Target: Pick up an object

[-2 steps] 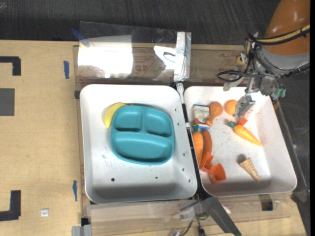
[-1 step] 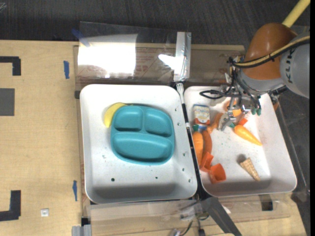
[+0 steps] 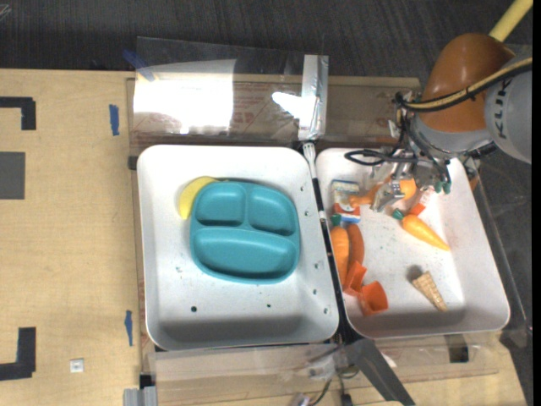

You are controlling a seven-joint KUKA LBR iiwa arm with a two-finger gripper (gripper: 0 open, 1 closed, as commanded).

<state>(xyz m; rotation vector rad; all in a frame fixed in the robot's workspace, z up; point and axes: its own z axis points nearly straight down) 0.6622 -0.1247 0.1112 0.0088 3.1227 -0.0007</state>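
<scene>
- We found the gripper (image 3: 396, 186) low in the far part of the right bin (image 3: 482, 252); we could not tell its grip state.
- We saw an orange carrot (image 3: 423, 230) just beside it, and an ice-cream cone (image 3: 428, 288) nearer the front.
- We noted a teal divided tray (image 3: 245, 231) in the left bin (image 3: 161, 227), over a yellow item (image 3: 192, 193).
</scene>
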